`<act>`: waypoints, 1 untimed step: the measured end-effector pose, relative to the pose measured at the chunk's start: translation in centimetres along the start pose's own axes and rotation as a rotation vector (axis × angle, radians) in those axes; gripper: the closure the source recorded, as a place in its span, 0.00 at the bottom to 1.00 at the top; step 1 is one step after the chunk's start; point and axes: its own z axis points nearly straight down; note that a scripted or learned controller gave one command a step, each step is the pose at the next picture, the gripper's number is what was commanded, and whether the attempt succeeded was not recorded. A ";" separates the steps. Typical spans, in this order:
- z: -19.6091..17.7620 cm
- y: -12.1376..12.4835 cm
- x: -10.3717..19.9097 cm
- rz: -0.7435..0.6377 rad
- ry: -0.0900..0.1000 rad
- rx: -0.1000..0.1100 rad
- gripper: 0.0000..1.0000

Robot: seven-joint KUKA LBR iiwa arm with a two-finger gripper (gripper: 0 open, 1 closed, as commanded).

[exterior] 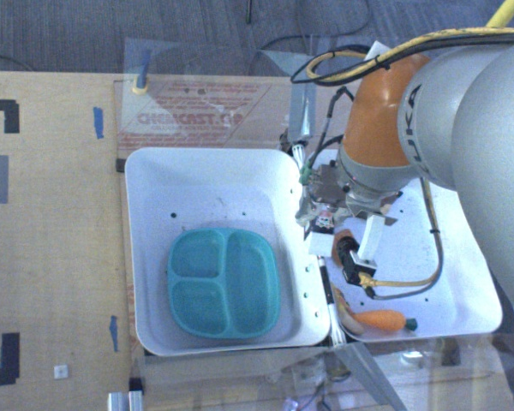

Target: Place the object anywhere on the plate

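Note:
A teal plate (224,282) with three compartments lies in the left bin (154,187), toward its front. An orange carrot-shaped toy (380,319) with a green tip lies along the front wall of the right bin (463,255). My gripper (322,216) hangs low at the left side of the right bin, close to the wall between the two bins. It is behind and to the left of the carrot and apart from it. The wrist hides most of the gripper.
A tan curved thing (346,313) lies just left of the carrot, by the dividing wall. A small orange patch (343,235) shows just under the wrist; I cannot tell what it is. The arm covers the back of the right bin.

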 end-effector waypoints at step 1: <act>-0.3 -3.0 6.6 -0.315 0.001 0.003 1.00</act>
